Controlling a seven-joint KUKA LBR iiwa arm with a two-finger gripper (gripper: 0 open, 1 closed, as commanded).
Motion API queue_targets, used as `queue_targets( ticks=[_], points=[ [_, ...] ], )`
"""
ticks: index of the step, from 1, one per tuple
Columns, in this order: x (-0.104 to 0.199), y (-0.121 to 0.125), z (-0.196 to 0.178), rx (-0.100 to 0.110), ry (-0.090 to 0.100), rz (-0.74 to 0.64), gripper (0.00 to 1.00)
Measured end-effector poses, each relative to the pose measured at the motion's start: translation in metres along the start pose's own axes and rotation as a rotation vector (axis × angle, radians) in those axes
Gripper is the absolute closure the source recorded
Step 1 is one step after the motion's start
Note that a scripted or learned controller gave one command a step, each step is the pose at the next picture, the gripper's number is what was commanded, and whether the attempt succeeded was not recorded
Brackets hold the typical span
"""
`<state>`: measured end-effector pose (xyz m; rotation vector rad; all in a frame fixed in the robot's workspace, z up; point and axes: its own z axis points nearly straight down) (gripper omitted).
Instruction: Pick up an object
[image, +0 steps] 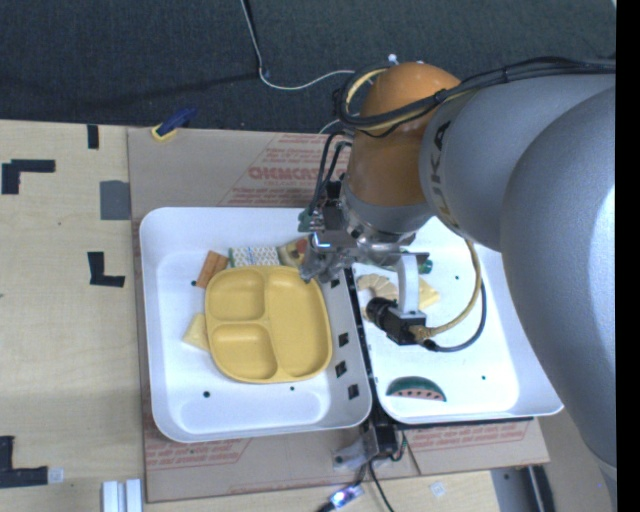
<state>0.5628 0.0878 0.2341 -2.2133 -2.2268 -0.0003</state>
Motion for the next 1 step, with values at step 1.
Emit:
queue_targets(
  ticks=[1],
  points=[
    [-0.0075, -0.0082, 0.0164, 0.003, -0.003, 0.005, 1.0]
  ],
)
